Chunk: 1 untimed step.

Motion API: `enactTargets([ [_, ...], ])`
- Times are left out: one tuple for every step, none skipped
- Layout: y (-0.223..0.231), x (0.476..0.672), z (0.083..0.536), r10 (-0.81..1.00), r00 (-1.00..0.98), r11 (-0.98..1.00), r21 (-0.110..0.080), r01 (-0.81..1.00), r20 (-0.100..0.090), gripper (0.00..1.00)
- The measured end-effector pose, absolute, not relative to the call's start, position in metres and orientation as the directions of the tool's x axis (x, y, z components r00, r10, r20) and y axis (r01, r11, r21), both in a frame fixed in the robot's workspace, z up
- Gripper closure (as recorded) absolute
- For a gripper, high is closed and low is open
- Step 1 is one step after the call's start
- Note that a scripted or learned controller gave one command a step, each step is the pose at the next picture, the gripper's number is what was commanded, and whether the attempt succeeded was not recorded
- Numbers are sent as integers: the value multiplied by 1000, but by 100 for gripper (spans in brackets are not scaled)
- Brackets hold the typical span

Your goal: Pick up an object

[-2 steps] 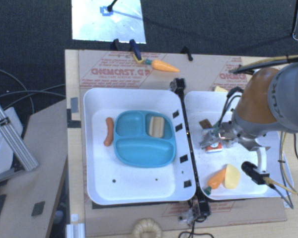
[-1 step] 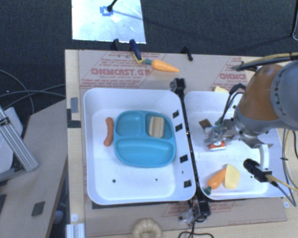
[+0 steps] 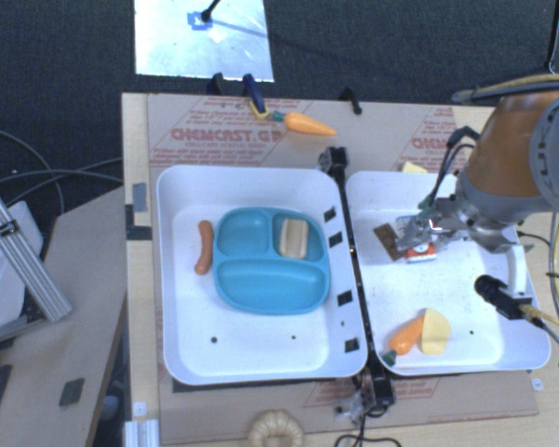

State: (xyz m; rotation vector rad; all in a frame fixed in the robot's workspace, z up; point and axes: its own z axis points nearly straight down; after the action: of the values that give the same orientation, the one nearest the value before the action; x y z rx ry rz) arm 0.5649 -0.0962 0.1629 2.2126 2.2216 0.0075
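Beige and coiled, a rope ring [image 3: 279, 429] lies at the near edge of the bench at 6 o'clock, outside both bins. Just beyond it, in the near corner of the right bin [image 3: 484, 357], an orange toy carrot [image 3: 405, 336] touches a pale yellow wedge [image 3: 435, 331] at about 5 o'clock.

The left bin [image 3: 191, 343] holds a blue divided plate [image 3: 265, 273] with a tan bread piece [image 3: 293, 238] in its far right compartment; a sausage [image 3: 203, 247] lies beside the plate at its 9 o'clock, apart from it.

In the middle of the right bin, at 3 o'clock of the scene, the gripper [image 3: 421, 234] is low over a small red-and-white object [image 3: 421, 250] — the two look to be touching, but I cannot tell whether it is gripped, nor how the gripper is set. A brown block [image 3: 388, 241] lies just to 9 o'clock of them. The arm [image 3: 508, 170] comes in from the right, orange band uppermost.

Farther back, a yellow piece [image 3: 413, 168] sits at the right bin's far rim. Beyond the bins, at 12 o'clock, a second carrot [image 3: 303, 124] rests on the cardboard [image 3: 205, 133], and a foil sheet [image 3: 200, 26] lies farthest away.
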Motion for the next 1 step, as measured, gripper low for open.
enactTargets([
  [-99,565,227,1000,-4,4,9,1000,-1,100],
])
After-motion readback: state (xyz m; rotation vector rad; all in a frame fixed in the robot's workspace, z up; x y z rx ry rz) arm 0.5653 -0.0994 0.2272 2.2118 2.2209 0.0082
